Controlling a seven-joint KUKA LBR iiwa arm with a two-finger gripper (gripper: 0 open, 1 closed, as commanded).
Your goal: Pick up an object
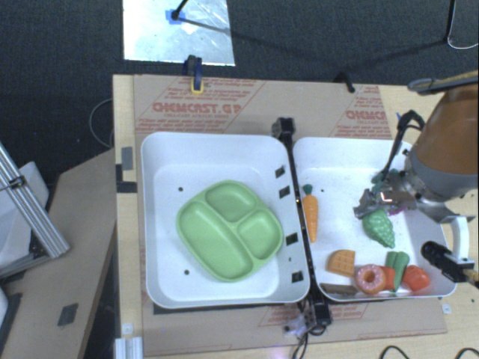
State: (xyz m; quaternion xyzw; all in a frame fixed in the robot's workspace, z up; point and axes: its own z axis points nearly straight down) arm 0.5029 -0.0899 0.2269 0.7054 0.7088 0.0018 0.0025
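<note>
A green toy vegetable [380,229] lies in the right bin [337,163], touching the underside of the gripper [376,204]; whether the gripper is apart or clamped cannot be told. Left of the gripper lies a carrot [310,215]. Below it sit a waffle [341,262], a donut [369,278] and a red piece [416,278]. Far left, the other bin [165,170] holds a green divided plate [228,230].

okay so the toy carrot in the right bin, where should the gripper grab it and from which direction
Grip the carrot across the middle of its orange body, coming straight down from above. It lies flat and lengthwise, green top toward the far side, close beside the divider between the bins. So the fingers probably fit best closing across its narrow width, though the wall side looks tight. The gripper is over by the green toy.
</note>
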